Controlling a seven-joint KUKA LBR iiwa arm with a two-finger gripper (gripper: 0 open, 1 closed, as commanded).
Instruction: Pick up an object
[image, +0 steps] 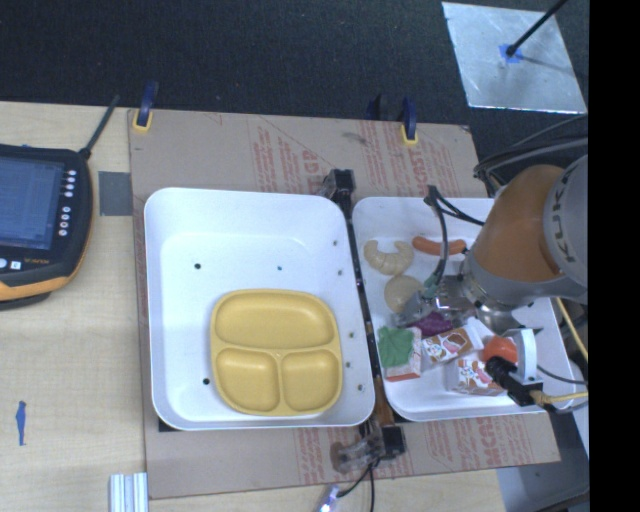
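Camera view: the pick is not yet made, with the arm low over the right bin's clutter.

Left to right: an orange-edged tablet (35, 222) lies on the bench; the left bin (170, 240), smooth white plastic, holds a matte yellow divided tray (277, 352) with rounded compartments. In the right bin (385, 225) lie a pale curved croissant-like piece (388, 258), a slim orange sausage (438, 244), a green packet (396, 348), a purple lump (436, 324) and glossy printed cartons (450, 345). The gripper (435, 296) sits near the purple lump, perhaps touching it; whether its jaws are open or closed I cannot tell, and nothing is seen lifted.
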